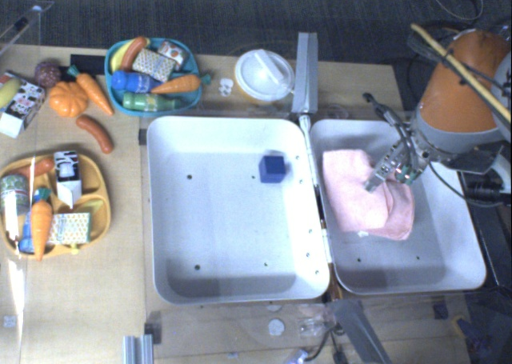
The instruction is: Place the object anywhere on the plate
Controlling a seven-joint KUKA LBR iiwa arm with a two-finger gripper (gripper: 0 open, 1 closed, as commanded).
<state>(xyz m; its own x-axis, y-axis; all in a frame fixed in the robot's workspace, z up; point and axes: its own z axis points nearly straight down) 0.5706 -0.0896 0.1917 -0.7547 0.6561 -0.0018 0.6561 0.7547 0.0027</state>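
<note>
Clutter lines the bench's left side: a yellow plastic tray (pixel 96 194) of toy foods and a blue plastic bowl (pixel 192 98) of toy vegetables. Next comes the left shallow white bin (pixel 184 274), where a small dark blue cube (pixel 273 167) sits alone near its upper right corner, solid, matte and square-edged. Behind the bins stands a round white lidded container (pixel 265 74). In the right shallow white bin (pixel 448 270) lies a crumpled pale pink cloth (pixel 360 194), and my gripper (pixel 384 176) hangs over its right part; whether it pinches the fabric I cannot tell.
</note>
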